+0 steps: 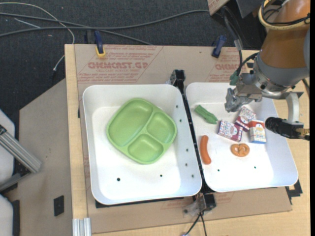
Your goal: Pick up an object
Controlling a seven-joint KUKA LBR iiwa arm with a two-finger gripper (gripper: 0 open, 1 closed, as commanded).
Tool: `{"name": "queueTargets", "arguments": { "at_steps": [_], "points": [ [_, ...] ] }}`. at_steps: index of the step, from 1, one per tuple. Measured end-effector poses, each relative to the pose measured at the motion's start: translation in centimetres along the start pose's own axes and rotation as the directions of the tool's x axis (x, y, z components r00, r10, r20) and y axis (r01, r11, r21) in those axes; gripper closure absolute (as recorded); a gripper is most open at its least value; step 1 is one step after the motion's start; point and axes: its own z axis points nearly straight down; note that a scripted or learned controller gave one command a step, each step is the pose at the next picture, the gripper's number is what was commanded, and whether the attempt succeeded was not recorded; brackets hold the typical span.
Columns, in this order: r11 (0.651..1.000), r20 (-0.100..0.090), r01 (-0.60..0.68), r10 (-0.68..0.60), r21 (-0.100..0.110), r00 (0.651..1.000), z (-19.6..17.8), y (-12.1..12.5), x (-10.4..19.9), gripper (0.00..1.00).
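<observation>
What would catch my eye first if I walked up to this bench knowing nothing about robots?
Probably the big green divided plate lying alone in the left bin. Next, the grey and orange arm reaching in from the right, its gripper hanging over the right bin's far side. Below it lies a scatter of toy food: a green pod, a red sausage, a pretzel and small cartons.

"CHEMCAST GP" in red on cardboard sheet; small packets' print illegible.

Green divided tray looks like smooth matt plastic; both white bins glossy plastic; bench is printed brown cardboard; snack packets shiny
</observation>
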Motion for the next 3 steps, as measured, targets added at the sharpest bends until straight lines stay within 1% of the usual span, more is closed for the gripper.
{"name": "queueTargets", "arguments": {
  "at_steps": [1,2,3],
  "points": [
    [1.000,0.000,-0.003,0.003,0.002,1.000,1.9,1.9,4.9,1.00],
    [1.000,0.000,-0.001,0.001,0.000,1.000,2.2,3.6,8.9,1.00],
    [1.000,-0.001,-0.001,0.001,-0.001,1.000,1.9,5.7,14.0,1.00]
  ]
}}
